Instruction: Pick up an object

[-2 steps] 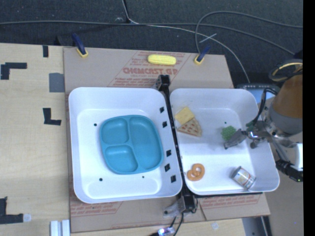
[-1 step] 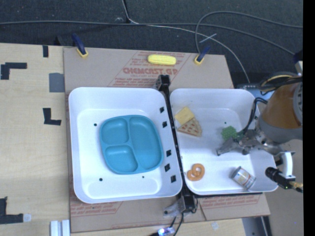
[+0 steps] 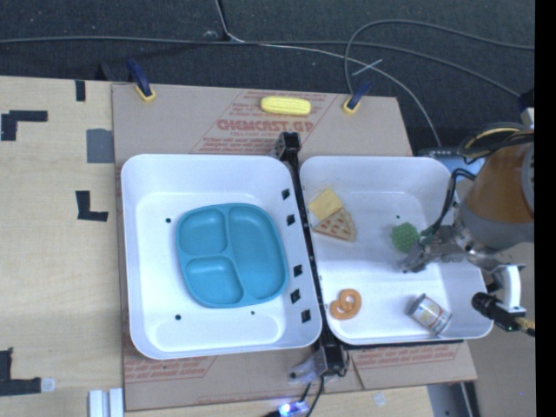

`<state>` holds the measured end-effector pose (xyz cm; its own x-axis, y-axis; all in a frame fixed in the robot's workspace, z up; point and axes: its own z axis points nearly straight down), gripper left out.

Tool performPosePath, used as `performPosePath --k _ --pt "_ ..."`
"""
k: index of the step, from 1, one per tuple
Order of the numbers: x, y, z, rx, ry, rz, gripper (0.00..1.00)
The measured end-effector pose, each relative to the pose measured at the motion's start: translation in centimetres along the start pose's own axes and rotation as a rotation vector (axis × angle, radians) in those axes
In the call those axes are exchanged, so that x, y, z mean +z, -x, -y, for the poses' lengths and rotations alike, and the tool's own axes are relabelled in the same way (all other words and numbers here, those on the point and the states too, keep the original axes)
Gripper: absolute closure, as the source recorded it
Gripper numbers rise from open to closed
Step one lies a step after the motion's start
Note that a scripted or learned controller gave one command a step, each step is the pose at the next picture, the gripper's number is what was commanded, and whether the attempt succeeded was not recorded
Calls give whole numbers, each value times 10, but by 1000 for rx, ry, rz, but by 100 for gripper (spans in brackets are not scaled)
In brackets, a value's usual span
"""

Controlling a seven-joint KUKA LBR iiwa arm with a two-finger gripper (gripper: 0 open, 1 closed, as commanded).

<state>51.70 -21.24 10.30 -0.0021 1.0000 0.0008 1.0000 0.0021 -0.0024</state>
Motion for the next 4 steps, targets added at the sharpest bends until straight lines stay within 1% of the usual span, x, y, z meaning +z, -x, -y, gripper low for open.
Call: performPosePath --k 1,2,3,4 --pt "-63 -4 0 0 7 3 100" --pt "-116 -4 -1 0 7 3 100" --pt "-137 -4 -2 0 5 2 100" --pt "-124 -52 -16 -4 2 0 100"
